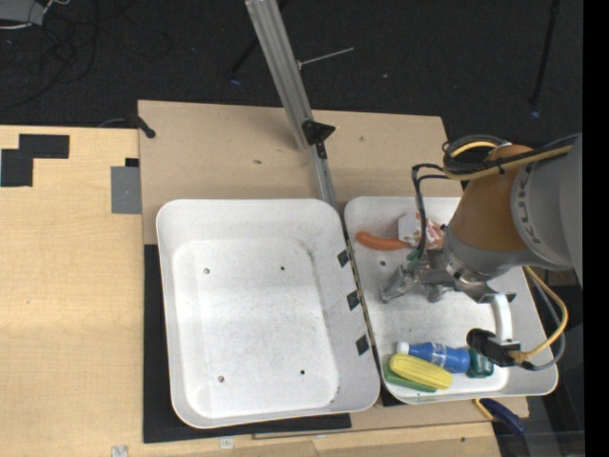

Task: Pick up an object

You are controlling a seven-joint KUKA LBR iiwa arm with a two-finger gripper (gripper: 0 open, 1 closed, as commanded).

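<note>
My gripper [404, 284] is low inside the right bin [542, 381], near its middle, on the grey arm with the orange band that reaches in from the right. An orange carrot-shaped piece [381, 242] lies just behind the gripper, towards the bin's back left. A white and red object [425, 227] sits beside it, partly hidden by the wrist. At the bin's front lie a yellow corn cob [419, 373], a blue bottle [447, 355] and a small green piece [481, 367]. I see nothing held.
The left bin [181, 225] stands beside the right one, with black clips along the shared wall. A slanted aluminium bar [285, 74] rises behind the bins. Cables hang off the wrist on the right.
</note>
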